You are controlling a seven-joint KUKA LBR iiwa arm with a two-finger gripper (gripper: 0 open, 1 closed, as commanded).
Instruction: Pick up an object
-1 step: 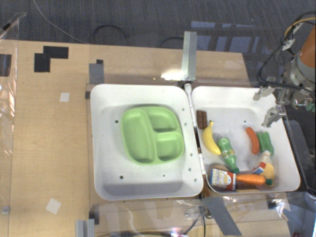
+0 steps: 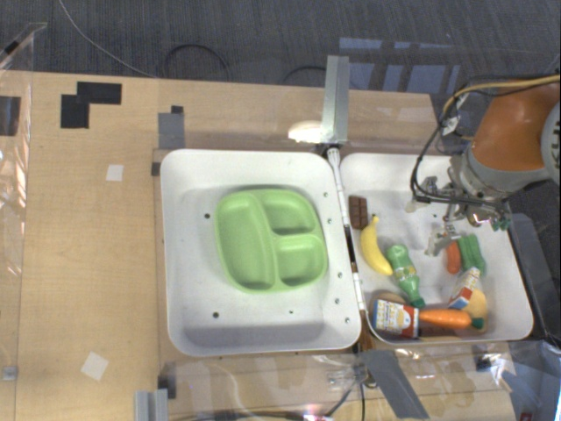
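Two shallow white bins sit side by side on the bench. From the overhead camera, the left white bin (image 2: 188, 261) carries a light green plastic divided tray (image 2: 267, 239). The right white bin (image 2: 517, 305) holds a small yellow banana (image 2: 375, 246), a green plastic bottle (image 2: 404, 273), an orange carrot (image 2: 443, 318), a brown chocolate bar (image 2: 358, 211) and a small orange-and-green piece (image 2: 465, 254). The arm's gripper (image 2: 449, 238) hangs low just beside that orange-and-green piece; whether its fingers are spread or closed I cannot tell
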